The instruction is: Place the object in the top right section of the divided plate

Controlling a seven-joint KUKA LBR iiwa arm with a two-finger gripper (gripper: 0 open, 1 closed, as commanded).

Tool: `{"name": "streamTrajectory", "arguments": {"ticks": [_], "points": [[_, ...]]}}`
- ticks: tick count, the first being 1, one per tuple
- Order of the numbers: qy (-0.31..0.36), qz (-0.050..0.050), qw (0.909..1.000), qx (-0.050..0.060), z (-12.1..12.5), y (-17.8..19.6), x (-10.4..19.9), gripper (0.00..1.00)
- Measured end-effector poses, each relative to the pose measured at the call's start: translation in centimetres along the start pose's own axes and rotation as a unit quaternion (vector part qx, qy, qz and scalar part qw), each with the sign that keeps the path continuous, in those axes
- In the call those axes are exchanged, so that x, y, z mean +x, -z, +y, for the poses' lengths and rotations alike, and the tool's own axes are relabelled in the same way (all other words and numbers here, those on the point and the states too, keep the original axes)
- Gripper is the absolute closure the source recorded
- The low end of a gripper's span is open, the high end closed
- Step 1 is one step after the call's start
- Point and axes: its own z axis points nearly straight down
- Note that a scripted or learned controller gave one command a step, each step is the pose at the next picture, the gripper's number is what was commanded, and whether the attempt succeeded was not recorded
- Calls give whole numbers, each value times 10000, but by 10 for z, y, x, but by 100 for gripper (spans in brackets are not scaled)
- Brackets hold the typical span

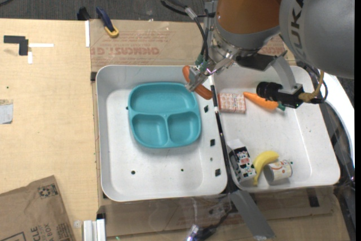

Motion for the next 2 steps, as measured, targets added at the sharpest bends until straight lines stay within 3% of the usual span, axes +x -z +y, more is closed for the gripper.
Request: {"name": "streamTrajectory", "arguments": {"ticks": [1,2], "points": [[28,0,10000,-6,42,-22,39,100],[316,1,9995,-3,25,-64,3,100]]}}
